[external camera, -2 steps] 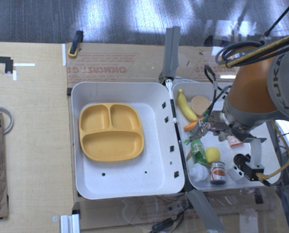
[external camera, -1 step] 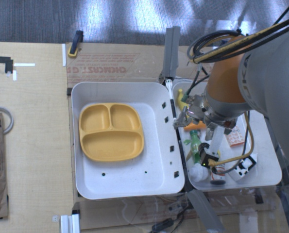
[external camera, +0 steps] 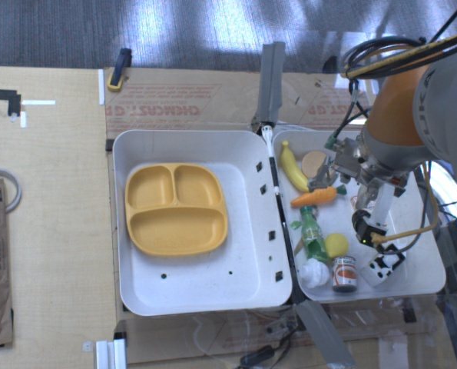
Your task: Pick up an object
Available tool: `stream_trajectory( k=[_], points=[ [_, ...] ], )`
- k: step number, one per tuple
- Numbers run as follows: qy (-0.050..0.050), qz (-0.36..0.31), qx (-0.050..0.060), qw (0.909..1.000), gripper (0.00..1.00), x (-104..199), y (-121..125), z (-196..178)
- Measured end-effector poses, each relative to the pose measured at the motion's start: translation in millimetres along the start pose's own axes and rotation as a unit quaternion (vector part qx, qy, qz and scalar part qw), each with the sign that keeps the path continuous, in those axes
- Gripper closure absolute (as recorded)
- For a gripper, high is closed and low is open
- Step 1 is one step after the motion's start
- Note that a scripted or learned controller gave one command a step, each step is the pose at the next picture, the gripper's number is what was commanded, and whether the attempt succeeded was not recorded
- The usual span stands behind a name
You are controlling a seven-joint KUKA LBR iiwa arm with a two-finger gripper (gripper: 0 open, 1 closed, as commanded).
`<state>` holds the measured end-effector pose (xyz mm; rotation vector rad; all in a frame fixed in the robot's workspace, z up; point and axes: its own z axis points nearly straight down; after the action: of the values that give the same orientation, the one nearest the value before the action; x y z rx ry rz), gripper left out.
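Cardboard covered the desk (external camera: 213,102) under 2 white bins. From my remote seat, I saw the gripper (external camera: 332,171) hang low in the right bin (external camera: 420,279), its tip against the carrot (external camera: 314,198); whether its fingers were spread or closed, I could not tell. Just beside it lay a banana (external camera: 293,167) and a tan disc (external camera: 314,162). Farther out sat a green bottle (external camera: 311,233), a lemon (external camera: 336,244), a small can (external camera: 344,274) and a white ball (external camera: 316,272). A yellow divided plate (external camera: 176,208) rested in the left bin (external camera: 205,294).
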<state>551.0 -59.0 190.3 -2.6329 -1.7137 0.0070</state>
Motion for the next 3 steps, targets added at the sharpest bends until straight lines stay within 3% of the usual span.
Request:
stream_trajectory(
  k=[1, 2, 3],
  points=[
    [0.000, 0.000, 0.000, 1.0000, 0.00, 0.1, 0.0, 0.0],
    [0.000, -0.033, 0.000, 0.9994, 0.00, -38.2, 44.9, 11.6],
    [0.001, -0.004, 0.000, 1.0000, 0.00, -124.5, 52.5, 99.0]
  ],
)
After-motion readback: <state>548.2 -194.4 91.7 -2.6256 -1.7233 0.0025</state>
